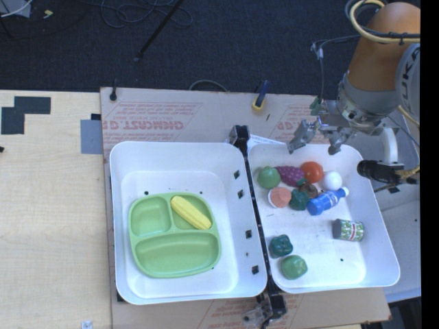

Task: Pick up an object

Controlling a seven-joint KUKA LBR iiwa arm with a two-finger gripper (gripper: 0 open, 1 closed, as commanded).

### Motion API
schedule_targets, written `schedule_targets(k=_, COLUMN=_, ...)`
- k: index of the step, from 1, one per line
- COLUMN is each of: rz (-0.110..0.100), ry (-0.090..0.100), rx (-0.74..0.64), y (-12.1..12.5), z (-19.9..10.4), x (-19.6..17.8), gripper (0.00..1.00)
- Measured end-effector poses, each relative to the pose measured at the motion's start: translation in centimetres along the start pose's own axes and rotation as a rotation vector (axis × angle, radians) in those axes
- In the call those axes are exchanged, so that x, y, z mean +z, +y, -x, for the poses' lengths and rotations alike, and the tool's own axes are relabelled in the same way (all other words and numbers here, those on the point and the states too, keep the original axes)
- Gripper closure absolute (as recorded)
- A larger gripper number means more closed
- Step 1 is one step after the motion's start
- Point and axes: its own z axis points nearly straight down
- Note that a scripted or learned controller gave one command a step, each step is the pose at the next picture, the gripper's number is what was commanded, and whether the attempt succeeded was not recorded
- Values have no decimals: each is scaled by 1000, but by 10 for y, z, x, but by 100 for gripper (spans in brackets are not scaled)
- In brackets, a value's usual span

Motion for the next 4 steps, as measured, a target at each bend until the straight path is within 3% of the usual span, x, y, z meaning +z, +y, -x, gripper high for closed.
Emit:
schedule_targets(k=1, rz=13, ry=-1, rx=-2, y=2, z=0, x=-8, gripper=0)
schedule_targets(k=2, rz=8, ry=-1, rx=-5, y=10, z=-5, x=39, gripper=0)
schedule_targets(k=4, rz=7, ry=0, rx=-2, y=-2, z=-17, x=163, gripper=0)
